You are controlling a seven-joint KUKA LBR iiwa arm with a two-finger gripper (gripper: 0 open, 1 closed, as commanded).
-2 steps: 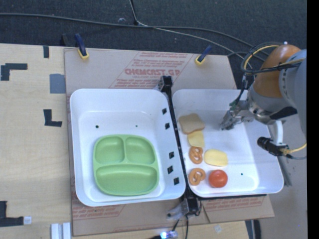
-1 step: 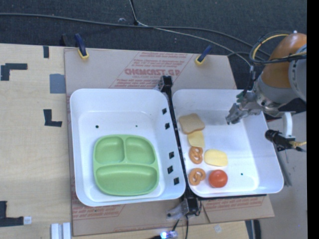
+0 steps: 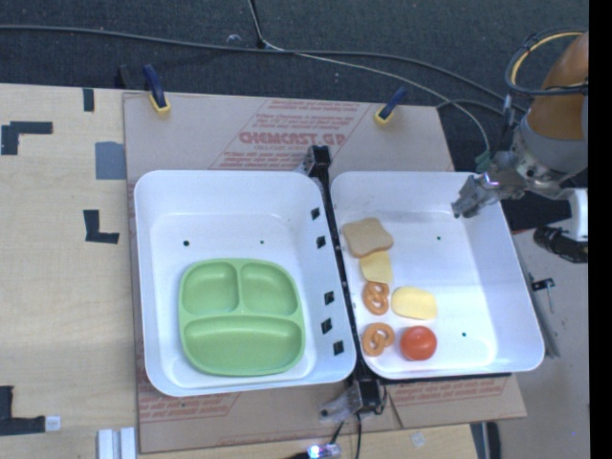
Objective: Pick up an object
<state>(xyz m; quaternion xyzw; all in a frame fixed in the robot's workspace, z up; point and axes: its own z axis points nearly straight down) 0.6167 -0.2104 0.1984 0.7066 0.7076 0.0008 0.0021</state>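
Pincer (image 3: 469,202) sits at the top right rim of the right bin (image 3: 497,256), small and dark, angled down-left; can't tell its state at this size. Nothing visible in it. Arm (image 3: 550,113) comes in from the right edge, orange band up top, grey wrist below, bent toward the bin corner, cables looped around it.

Food items lie down-left of the pincer, well apart from it, clustered along the right bin's left side: toast (image 3: 367,237) nearest, a pale yellow piece (image 3: 377,268) just below and touching it, then a pretzel (image 3: 376,298), a yellow piece (image 3: 414,303) beside that, a second pretzel (image 3: 378,338) and a tomato (image 3: 418,343) lowest. Bin floor directly below the pincer is bare white.

Far left of the pincer, the left bin (image 3: 158,218) holds a green tray (image 3: 241,316) with three compartments, lying flat.

Both bins rest on a cardboard sheet (image 3: 287,137) clamped at its far edge by two blue-yellow clips (image 3: 156,94), over a light wood bench (image 3: 48,285) with black tape marks. Dark carpet (image 3: 382,17) beyond, black cables running across it.
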